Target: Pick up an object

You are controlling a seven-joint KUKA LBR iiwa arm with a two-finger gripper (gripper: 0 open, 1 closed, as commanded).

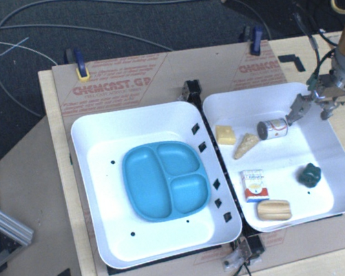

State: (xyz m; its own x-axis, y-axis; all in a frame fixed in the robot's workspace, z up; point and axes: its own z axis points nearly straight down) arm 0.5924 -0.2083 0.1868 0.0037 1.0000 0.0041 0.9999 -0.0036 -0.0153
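The right bin [330, 140] holds several small items. A silver can [272, 128] with a red label lies on its side near the back. Left of it are a yellow cheese cube [225, 134] and a pale cheese wedge [246, 145]. Toward the front are a red and white carton [254, 186], a tan bread roll [273, 210] and a dark green pepper [309, 175]. My gripper [312, 109] hangs open over the bin's back right, with nothing between its fingers. Its left finger [296, 111] points at the can's right end, very close to it.
The left bin [94, 180] holds a blue divided plate [166, 179]. A black divider [209, 154] runs between the two bins. Blue clamps [81, 67] hold the cardboard at the back edge. Cables trail over the dark floor behind the bench.
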